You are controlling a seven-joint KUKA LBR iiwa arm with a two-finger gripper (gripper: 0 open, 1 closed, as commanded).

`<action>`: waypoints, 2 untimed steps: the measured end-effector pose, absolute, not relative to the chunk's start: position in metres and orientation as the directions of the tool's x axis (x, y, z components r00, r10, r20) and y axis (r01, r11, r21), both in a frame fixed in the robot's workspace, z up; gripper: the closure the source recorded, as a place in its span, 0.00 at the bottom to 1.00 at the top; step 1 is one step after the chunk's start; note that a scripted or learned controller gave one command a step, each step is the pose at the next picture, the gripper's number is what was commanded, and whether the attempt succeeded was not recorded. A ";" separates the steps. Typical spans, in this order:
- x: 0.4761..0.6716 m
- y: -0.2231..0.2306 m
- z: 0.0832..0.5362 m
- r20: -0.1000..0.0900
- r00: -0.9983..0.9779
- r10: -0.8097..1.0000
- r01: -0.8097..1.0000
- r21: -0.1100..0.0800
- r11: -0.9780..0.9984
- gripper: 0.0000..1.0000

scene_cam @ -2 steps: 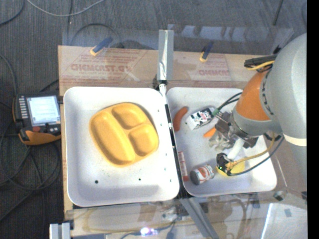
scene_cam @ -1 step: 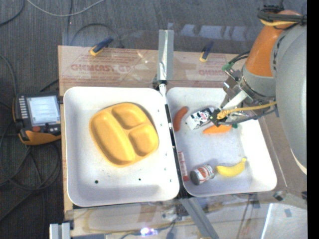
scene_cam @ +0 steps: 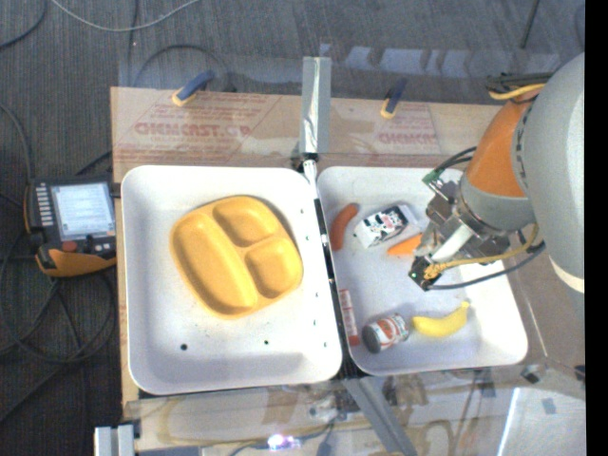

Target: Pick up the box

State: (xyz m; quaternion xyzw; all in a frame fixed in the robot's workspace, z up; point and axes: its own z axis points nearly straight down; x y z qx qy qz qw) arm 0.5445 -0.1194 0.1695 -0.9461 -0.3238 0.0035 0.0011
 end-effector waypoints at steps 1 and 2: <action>0.594 -0.206 0.091 0.003 0.596 0.803 0.803 0.010 -0.596 1.00; 0.598 -0.198 0.092 0.012 0.589 0.808 0.808 0.010 -0.589 0.00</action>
